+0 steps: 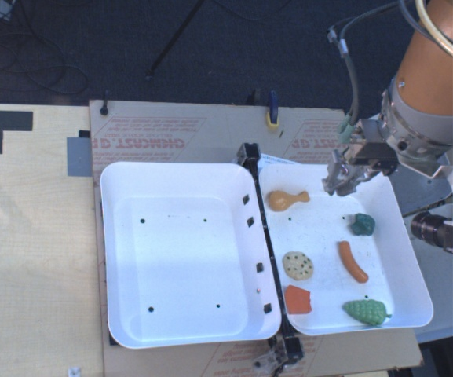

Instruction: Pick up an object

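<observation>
The right bin (414, 277) holds several toy foods: a tan drumstick (286, 200), a dark green broccoli piece (362, 225), an orange sausage (352, 261), a speckled cookie (297, 265), a red-orange wedge (297, 299) and a light green bumpy piece (367, 312). My gripper (337, 184) hangs over the far part of this bin, to the right of the drumstick and above-left of the broccoli. Nothing shows between its fingers.
The left bin (116, 250) sits beside the right one, split from it by a black clamp strip (256, 226). Both rest on a cardboard sheet (171, 136) on the wooden bench. A yellow-blue clip (272, 115) stands at the sheet's far edge.
</observation>
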{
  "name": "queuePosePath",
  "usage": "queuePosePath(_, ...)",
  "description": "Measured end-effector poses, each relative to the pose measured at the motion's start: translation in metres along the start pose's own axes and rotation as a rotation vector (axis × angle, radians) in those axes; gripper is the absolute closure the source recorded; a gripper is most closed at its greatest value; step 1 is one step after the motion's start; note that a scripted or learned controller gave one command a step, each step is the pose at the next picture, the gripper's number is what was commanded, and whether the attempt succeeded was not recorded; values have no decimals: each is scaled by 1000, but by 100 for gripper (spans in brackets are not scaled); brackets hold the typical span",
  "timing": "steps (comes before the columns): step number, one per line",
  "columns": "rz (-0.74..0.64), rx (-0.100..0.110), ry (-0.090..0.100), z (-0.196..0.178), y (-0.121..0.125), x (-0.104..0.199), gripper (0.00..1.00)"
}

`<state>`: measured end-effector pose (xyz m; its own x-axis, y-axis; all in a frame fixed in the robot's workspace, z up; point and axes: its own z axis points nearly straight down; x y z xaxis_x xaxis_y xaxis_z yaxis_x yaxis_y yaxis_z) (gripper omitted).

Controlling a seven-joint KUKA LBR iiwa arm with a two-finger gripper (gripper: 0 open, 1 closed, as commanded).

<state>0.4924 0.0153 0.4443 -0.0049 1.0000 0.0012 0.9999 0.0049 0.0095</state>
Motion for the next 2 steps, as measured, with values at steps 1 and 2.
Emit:
queuePosePath(1,16,24,-3,123,-10,-120,100)
queuePosePath(2,1,-5,-2,-26,-16,-87,100)
